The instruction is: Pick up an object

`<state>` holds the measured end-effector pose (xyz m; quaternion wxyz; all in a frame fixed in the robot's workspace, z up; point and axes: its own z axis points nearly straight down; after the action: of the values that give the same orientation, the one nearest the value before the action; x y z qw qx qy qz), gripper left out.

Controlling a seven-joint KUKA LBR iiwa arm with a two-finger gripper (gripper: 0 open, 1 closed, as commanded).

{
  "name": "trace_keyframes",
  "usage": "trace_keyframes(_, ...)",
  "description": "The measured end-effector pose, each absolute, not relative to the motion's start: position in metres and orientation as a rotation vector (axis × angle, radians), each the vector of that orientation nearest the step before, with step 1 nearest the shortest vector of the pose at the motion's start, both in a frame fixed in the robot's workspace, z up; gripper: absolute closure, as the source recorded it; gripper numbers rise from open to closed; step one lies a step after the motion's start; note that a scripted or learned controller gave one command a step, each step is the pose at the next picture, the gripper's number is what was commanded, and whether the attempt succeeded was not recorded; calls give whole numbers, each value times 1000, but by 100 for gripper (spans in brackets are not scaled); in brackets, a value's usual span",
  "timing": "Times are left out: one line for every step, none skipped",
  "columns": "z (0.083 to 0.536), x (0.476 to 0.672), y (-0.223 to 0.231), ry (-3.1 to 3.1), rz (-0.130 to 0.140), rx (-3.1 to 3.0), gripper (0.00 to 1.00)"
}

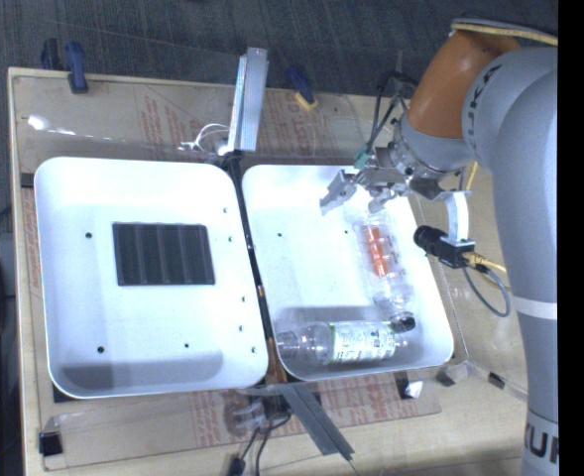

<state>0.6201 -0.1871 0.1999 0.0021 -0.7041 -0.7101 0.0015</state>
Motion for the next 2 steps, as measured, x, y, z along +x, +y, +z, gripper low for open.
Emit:
trace_keyframes(219, 576, -210, -2237, 2, -2202, 0)
trace_keyframes(189, 593, -207, -2377, 3, -2044, 0)
